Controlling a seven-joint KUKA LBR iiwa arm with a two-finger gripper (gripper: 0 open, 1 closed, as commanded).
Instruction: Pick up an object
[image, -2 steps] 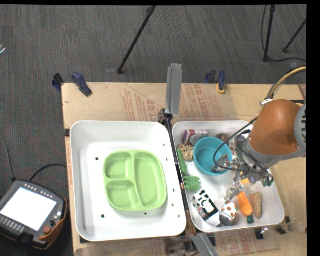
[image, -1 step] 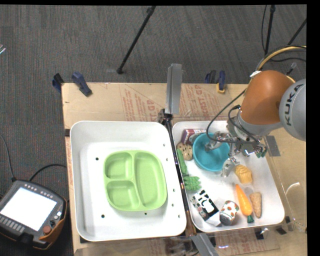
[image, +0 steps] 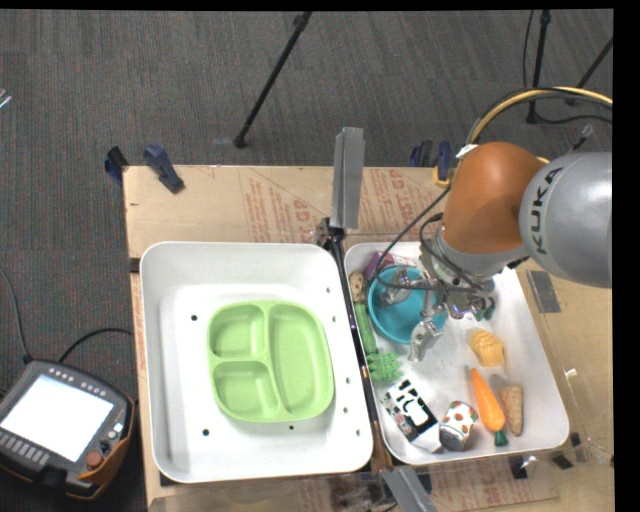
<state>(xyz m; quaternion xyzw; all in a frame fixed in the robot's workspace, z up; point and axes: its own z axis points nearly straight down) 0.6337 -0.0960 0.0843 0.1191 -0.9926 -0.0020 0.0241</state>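
Orange-banded and grey, the arm (image: 520, 215) fills the upper right, reaching down into the right bin (image: 545, 385). Its gripper (image: 428, 335) hangs low at the near rim of a teal bowl (image: 395, 310), metal fingers (image: 420, 345) pointing at the bin floor; nothing can be seen between them, and how far apart they stand cannot be told from this angle. Just right of the gripper lies a yellow toy (image: 487, 347). Nearer the front edge sit an orange carrot (image: 487, 398), a tan piece (image: 513, 408), a spotted egg-shaped toy (image: 458, 424) and a black-and-white block (image: 410, 408). A green studded piece (image: 380, 360) lies left of the fingers. A green divided plate (image: 270, 360) rests in the left bin (image: 165, 400)
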